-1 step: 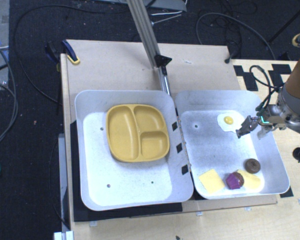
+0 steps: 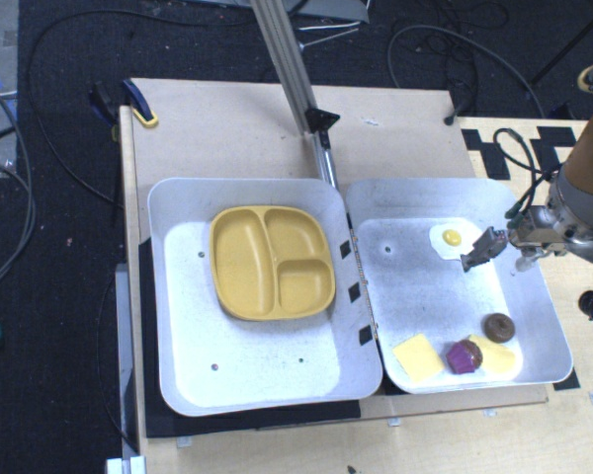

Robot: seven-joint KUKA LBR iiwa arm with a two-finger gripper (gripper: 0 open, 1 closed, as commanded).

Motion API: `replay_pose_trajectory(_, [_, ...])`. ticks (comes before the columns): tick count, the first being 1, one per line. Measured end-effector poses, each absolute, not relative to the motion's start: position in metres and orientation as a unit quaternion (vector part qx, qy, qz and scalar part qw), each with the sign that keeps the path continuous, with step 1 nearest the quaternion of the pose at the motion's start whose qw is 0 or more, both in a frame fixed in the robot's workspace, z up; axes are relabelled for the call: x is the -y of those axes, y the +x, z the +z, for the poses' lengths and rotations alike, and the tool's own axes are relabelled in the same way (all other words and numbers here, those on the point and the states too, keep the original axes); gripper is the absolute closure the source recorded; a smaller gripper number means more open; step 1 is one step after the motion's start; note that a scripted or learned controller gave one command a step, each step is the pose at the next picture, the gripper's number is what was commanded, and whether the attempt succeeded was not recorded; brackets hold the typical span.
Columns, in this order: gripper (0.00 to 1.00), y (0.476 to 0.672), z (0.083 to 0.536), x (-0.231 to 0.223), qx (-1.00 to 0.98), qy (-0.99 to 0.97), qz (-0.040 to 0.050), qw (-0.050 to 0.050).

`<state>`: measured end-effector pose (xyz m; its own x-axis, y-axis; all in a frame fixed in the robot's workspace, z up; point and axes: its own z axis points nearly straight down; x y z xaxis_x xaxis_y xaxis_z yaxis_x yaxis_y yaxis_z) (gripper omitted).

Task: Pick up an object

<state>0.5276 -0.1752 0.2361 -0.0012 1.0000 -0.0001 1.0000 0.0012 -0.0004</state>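
One gripper (image 2: 492,252) over right bin (image 2: 415,294), jaw gap unclear, fried egg (image 2: 448,238) just beside

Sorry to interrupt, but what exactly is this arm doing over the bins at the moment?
The arm is trying to pick up an object from the right bin. Its gripper hovers just right of the fried egg toy, holding nothing I can see. A brown piece, a purple piece and a yellow slice lie near the front edge. The left bin holds a yellow divided plate.
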Motion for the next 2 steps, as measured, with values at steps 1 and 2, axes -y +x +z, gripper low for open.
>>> replay_pose_trajectory(1, [0.0,0.534,0.175,0.174,0.707,-0.707,0.0016,0.002])
replay_pose_trajectory(2, [0.0,0.527,0.117,0.182,0.707,-0.708,0.0017,0.003])
